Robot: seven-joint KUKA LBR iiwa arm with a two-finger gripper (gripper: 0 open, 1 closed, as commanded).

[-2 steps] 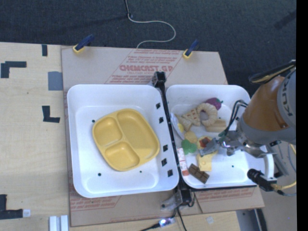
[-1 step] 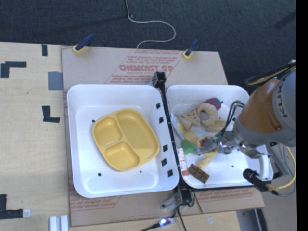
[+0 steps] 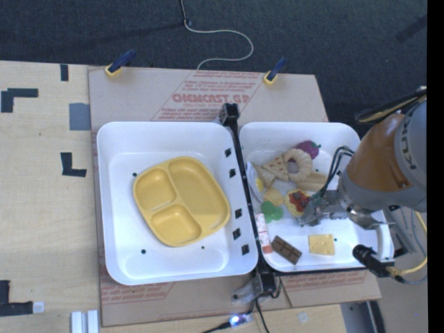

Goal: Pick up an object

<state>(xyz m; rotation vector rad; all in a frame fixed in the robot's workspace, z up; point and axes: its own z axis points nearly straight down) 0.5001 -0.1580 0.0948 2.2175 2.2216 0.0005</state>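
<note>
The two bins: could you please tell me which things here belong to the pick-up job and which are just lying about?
For the job:
hand
right bin
chocolate bar
cheese slice
doughnut

Lying about:
yellow tray
left bin
blue clamps
cable

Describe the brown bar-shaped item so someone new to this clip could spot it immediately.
Start at the right-hand white bin, the one crowded with toy food. Go to its front edge, nearest the camera: the chocolate bar lies there flat, left of a pale yellow cheese square. It is the only dark brown, rectangular piece among lighter, rounder items.
</note>
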